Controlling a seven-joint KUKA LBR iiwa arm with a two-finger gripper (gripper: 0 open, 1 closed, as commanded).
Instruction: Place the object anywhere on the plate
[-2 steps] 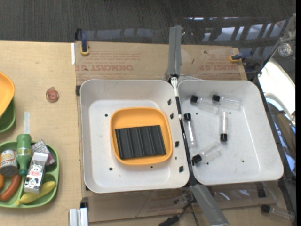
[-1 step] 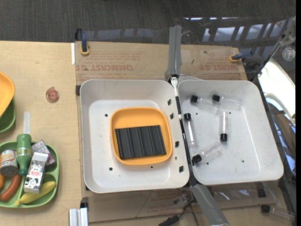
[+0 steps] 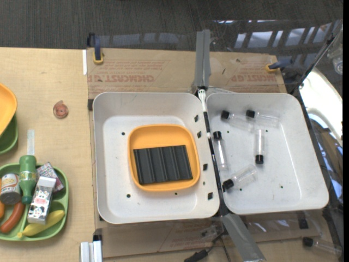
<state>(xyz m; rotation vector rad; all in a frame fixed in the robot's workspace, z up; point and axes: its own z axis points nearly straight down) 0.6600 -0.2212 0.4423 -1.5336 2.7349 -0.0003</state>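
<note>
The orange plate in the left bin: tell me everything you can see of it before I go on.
The orange plate is a rounded-rectangle dish with a raised rim, of what looks like matte plastic. It lies flat near the middle of the left white bin, resting on the bin's floor, its edges apart from the bin's walls. A dark grey ribbed rectangular slab lies flat in it, covering most of its lower half and reaching close to the rim. The upper strip of the plate is bare.

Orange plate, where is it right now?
The orange plate sits in the middle of the left bin in the camera view, with a dark ribbed block lying on it; the capped tubes are in the right bin.
</note>
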